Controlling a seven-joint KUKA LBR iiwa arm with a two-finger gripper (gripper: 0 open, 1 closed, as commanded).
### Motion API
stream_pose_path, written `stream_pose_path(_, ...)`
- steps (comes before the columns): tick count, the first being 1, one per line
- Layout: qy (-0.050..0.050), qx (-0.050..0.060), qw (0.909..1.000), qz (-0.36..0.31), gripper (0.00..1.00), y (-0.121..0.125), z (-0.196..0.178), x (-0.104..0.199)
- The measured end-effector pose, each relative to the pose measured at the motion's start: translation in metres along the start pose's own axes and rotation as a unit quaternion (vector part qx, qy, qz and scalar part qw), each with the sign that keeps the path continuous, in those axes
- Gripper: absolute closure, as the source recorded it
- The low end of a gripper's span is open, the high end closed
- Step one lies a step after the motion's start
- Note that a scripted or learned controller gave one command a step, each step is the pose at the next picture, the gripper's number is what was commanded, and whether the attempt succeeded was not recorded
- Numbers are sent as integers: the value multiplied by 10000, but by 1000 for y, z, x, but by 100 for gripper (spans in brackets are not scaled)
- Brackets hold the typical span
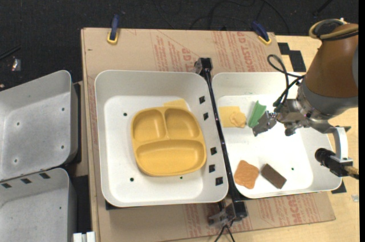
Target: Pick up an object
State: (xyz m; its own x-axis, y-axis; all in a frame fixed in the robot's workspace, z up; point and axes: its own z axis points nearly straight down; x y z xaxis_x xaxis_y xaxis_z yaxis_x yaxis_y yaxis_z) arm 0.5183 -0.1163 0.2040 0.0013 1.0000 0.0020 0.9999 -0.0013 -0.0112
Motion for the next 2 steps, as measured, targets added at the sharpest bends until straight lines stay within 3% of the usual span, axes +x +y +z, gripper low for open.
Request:
stream_pose_path(1, -8, -50, 10000, -10, 0, 2, -5, 0)
stream_pose_path(2, -5, -33, 10000, 4, 0, -2, 39, 1)
